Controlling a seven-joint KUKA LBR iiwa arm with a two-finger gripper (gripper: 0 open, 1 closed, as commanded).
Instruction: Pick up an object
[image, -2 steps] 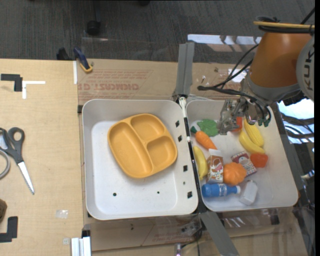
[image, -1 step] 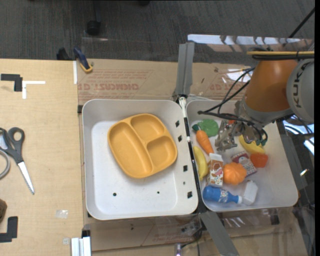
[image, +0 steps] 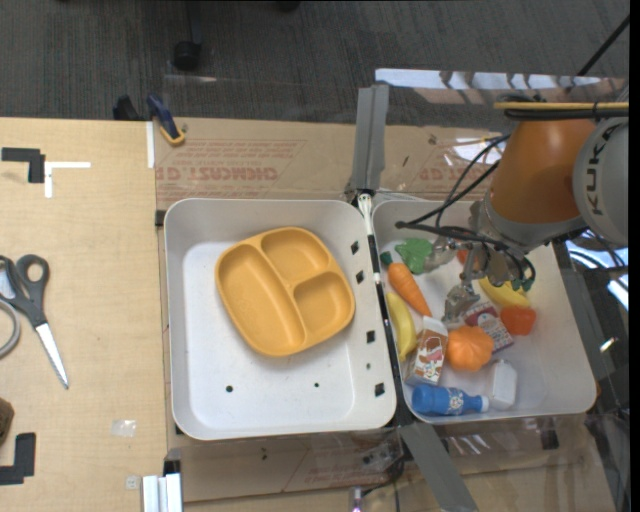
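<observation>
Orange plastic dominated the camera view: a 3-compartment plate (image: 286, 289) with rounded corners lay tilted in the left bin (image: 190, 400), and nothing else sat in that bin. The right bin (image: 570, 395) held a jumble of small toy foods. A carrot (image: 407, 286) lay beside a banana (image: 401, 326) along the left wall, a green piece (image: 415, 252) sat at the far end, a round orange fruit (image: 469, 349) rested near the middle, a small printed carton (image: 429, 358) stood just left of it, and a blue bottle (image: 449, 402) lay on its side at the near edge. Most looked smooth and glossy, moulded rather than soft.

The gripper (image: 470, 293) hung low over the middle of the right bin, just above the pile, with the orange-banded arm (image: 535, 170) reaching in from the right. Cables and clutter hid the fingers, so whether they were spread or pressed together could not be told. No object was visibly lifted. The task therefore seemed barely begun: the grasp and the lift were both left.

Scissors (image: 38, 310) lay on the wooden bench at the far left.
</observation>
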